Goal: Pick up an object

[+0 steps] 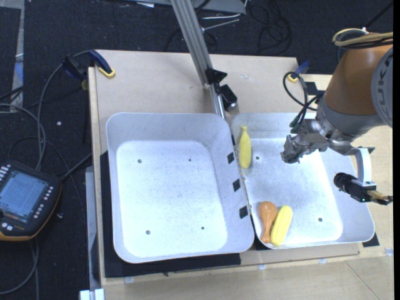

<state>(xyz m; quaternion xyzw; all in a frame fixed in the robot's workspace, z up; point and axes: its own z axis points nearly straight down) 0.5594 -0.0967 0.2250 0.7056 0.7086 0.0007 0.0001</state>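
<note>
While my arm (359, 92) reaches in over the right bin (325, 230), my jaws (292, 153) hang above that bin's upper middle floor, with nothing visible between them. Whether they stand apart or together I cannot tell; from this height they read as one dark cluster.

Three candidates for picking lie in the right bin. A yellow banana-shaped piece (244, 147) lies lengthwise against the left wall, near the ridge where the two bins meet, well to the left of my jaws. At the near left corner, an orange drumstick-shaped piece (267, 218) and a second yellow piece (281, 224) lie side by side, touching. The left bin (125, 242) sits beside the right one on the table (156, 80).

Judgement: no pick has been achieved. My jaws are over bare floor rather than over any item, so a descent from here would likely close on nothing. The piece against the wall leaves little room on its far side. The touching pair risks a double or glancing contact. Each target calls for a sideways shift before lowering.
</note>
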